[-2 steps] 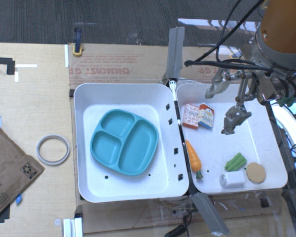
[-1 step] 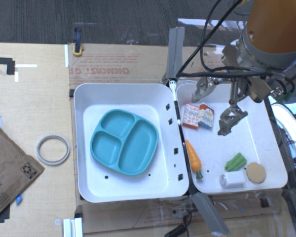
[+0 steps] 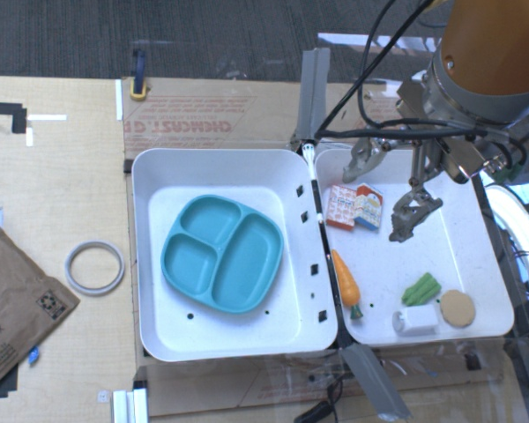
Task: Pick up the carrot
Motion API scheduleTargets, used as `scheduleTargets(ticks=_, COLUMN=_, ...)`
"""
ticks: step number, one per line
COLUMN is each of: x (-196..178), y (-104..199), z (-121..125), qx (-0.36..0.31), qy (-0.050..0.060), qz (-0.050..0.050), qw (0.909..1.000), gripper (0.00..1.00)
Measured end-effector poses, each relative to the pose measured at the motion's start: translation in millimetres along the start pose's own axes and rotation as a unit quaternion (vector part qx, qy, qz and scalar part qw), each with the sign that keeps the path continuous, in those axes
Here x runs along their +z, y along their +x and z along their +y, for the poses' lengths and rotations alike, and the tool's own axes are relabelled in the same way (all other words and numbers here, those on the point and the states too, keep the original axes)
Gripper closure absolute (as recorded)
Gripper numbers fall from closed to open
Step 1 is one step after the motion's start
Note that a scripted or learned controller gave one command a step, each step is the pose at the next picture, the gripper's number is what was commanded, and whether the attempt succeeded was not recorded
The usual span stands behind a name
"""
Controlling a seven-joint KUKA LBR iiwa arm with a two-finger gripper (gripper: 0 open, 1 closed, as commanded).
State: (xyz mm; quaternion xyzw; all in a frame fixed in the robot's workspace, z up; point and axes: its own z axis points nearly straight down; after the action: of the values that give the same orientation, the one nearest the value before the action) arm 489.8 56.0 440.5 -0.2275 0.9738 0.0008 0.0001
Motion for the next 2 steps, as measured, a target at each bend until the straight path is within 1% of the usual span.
scheduleTargets(ticks=2, x=0.0, y=0.0, z=0.0, qx=0.000, qy=0.000, qz=0.000, qw=1.0000, gripper=0.00)
